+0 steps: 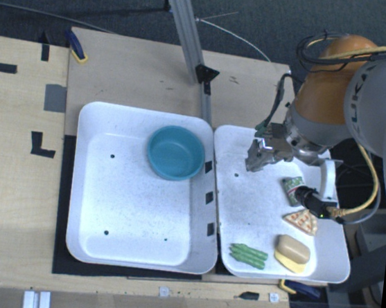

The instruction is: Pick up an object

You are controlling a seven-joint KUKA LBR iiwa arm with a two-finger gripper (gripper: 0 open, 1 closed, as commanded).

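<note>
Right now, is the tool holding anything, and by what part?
Nothing shows between the fingers of the tool; it sits over bare floor of the right bin.

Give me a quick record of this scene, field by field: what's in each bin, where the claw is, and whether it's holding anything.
left bin: blue bowl, near the back right corner
right bin: green beans, yellow sponge, pizza slice, green packet
item layout: all four along the bin's front and right side
claw: over the back of the right bin, above bare floor
claw holding: nothing seen between its fingers
</note>
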